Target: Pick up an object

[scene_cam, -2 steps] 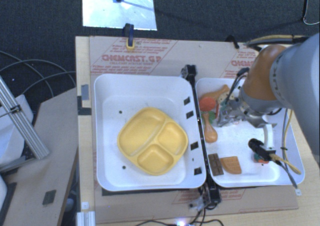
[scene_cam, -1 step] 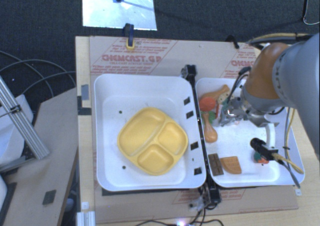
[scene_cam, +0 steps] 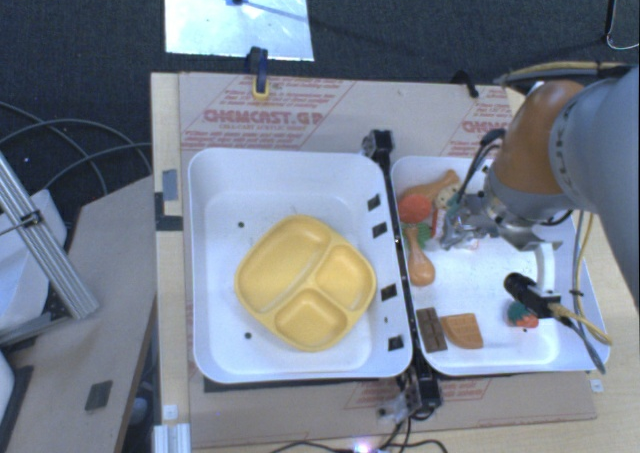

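My gripper (scene_cam: 456, 228) hangs low over the upper left part of the right bin (scene_cam: 560, 356). Just to its left lie a red-orange round piece (scene_cam: 414, 207), a small green piece (scene_cam: 425, 235) and an orange pear-shaped piece (scene_cam: 420, 265). A tan drumstick-shaped piece (scene_cam: 441, 186) lies at the bin's far side, partly hidden by the wrist. A brown chocolate bar (scene_cam: 431, 329) and a tan wafer (scene_cam: 463, 331) lie by the front wall. A small teal and red thing (scene_cam: 520, 318) sits toward the front right.
The left bin (scene_cam: 215, 241) holds a yellow divided plate (scene_cam: 305, 283). A black-clipped divider (scene_cam: 392, 241) separates the two bins. The grey arm with its orange band (scene_cam: 530, 141) reaches in over the right bin's far right corner.
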Robot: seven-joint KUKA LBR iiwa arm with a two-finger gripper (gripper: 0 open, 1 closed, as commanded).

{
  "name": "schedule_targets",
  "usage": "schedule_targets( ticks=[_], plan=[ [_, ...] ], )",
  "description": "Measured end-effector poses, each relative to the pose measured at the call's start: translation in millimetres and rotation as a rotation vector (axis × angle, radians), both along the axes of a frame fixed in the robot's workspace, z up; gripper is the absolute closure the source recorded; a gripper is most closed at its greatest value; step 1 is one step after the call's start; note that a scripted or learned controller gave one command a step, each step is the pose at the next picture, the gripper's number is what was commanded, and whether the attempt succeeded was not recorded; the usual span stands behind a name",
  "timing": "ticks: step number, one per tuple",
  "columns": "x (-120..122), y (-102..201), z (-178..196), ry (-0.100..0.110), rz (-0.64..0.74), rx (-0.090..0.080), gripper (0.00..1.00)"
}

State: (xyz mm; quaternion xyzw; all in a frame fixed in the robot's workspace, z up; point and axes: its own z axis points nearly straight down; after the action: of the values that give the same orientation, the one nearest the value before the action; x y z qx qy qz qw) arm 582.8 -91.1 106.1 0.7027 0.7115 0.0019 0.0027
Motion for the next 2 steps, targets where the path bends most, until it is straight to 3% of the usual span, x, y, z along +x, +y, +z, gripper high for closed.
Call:
schedule_targets(
  ticks=[1, 2],
  plan=[
    [-88, 6, -23, 0.013, -0.014, 0.003, 1.00],
    [-55, -70, -21, 0.001, -0.015, -0.004, 1.00]
  ],
)
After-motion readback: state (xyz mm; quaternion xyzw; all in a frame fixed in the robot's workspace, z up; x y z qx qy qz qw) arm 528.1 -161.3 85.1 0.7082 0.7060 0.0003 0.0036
